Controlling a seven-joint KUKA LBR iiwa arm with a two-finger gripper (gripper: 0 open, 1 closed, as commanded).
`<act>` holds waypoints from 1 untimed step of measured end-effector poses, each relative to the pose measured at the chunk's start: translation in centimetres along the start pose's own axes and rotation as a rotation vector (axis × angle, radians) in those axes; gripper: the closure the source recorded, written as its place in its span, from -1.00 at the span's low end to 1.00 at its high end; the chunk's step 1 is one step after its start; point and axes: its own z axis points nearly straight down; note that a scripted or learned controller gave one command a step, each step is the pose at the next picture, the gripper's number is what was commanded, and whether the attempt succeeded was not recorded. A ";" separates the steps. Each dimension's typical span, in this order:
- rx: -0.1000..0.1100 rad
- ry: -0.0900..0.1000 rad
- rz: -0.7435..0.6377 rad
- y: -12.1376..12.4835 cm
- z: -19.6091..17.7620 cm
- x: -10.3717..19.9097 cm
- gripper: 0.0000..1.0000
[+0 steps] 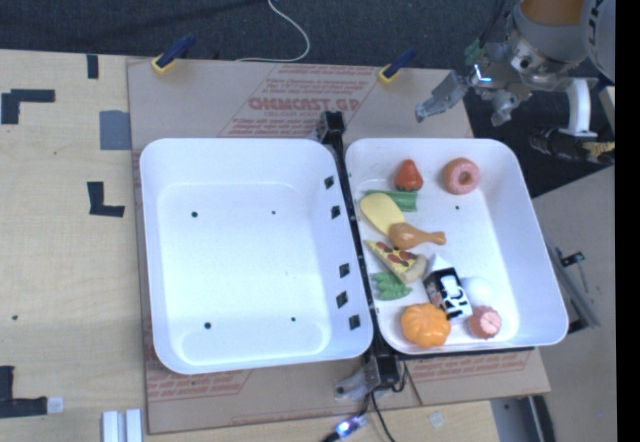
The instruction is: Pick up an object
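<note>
My gripper (466,108) hangs above the bench behind the right bin's (530,230) far edge, with its two fingers spread and nothing between them. Below it, the right bin holds several toy foods: a red strawberry (407,175), a pink donut (461,175), a yellow corn cob with green leaves (378,209), a chicken drumstick (416,235), a pizza slice (394,258), a black-and-white item (447,293), a white egg (479,290), an orange (425,325) and a pink cupcake (485,323). The donut lies closest to the gripper.
The left bin (160,230) stands beside the right one, joined by a black clip strip (342,230). Both rest on a cardboard sheet (290,105) held by blue-yellow clamps (172,52). A cable (285,15) runs across the dark backdrop.
</note>
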 end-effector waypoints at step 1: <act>0.027 0.008 -0.006 -0.6 11.1 8.6 -1.00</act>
